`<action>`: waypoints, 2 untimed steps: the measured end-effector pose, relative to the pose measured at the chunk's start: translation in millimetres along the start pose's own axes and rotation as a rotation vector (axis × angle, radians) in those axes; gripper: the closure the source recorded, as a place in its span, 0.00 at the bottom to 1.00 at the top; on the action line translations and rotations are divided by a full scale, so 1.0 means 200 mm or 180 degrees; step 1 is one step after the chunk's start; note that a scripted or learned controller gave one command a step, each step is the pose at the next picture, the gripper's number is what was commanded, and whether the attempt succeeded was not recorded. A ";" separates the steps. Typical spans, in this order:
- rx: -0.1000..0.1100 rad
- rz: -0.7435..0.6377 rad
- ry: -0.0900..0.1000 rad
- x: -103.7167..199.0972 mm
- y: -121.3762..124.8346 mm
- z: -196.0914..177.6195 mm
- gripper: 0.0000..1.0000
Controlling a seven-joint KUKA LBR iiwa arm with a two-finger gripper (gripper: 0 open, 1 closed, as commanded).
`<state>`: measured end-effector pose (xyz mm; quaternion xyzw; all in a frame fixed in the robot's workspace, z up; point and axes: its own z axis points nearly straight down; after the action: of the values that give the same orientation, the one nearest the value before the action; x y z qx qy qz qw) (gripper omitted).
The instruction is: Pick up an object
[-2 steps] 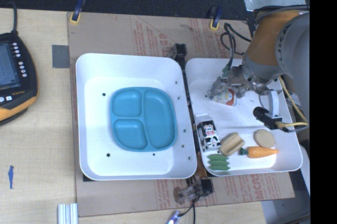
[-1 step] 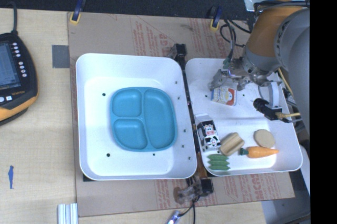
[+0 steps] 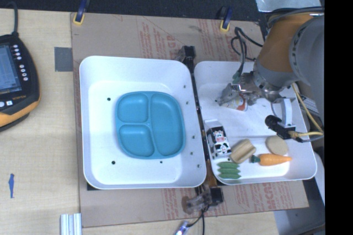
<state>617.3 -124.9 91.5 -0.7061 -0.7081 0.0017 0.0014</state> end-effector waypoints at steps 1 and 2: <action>-0.0007 -0.0003 0.0002 0.00 0.19 0.00 0.00; 0.0000 0.0000 0.0000 0.08 0.06 0.00 0.00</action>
<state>629.3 -108.8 91.6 -0.7061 -0.7082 0.0017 0.0014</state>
